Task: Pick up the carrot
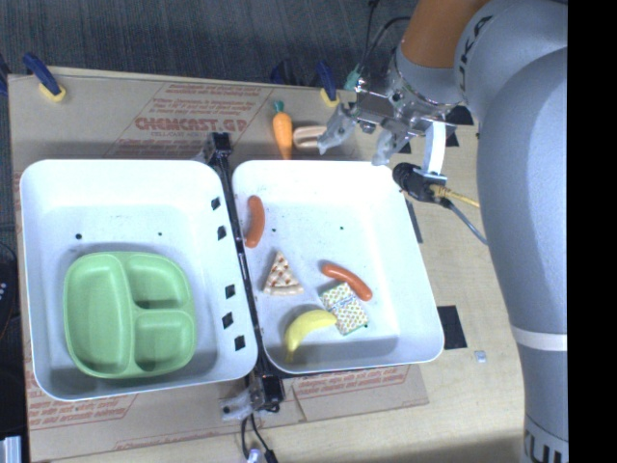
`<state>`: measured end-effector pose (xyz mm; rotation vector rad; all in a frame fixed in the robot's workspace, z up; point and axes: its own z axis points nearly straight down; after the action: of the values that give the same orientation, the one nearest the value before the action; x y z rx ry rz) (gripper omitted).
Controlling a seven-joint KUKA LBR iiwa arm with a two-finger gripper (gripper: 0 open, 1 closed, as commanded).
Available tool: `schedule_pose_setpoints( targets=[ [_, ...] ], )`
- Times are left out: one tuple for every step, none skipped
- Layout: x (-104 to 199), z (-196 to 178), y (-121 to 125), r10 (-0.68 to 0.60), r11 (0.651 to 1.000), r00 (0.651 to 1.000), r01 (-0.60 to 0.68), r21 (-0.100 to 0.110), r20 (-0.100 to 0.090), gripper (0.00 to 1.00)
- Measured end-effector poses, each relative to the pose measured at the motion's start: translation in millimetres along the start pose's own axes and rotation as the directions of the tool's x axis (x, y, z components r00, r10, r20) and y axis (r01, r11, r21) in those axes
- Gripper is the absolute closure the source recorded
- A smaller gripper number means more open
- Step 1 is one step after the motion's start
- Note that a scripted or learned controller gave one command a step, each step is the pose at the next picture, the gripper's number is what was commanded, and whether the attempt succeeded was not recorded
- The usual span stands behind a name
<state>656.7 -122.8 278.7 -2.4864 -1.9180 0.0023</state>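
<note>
Now hovering beyond the right white bin (410, 258), two-finger tool (359, 141), fingers apart, gripping nothing; small orange carrot with green top (281, 131) lying on cardboard-covered counter (174, 114) just beside.

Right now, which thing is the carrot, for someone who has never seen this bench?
Start at the right-hand shallow white bin and look just beyond its far rim, on the brown cardboard. The small orange toy carrot with a green top lies there, outside both bins, left of the open two-finger gripper.
</note>
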Motion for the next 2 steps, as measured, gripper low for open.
schedule_pose_setpoints(
  targets=[
    [-19,188,4,0.235,0.972,0.972,-0.235,0.004,0.001,0.0],
    [26,148,-7,0.596,0.803,0.803,-0.596,0.003,0.001,0.0]
  ],
)
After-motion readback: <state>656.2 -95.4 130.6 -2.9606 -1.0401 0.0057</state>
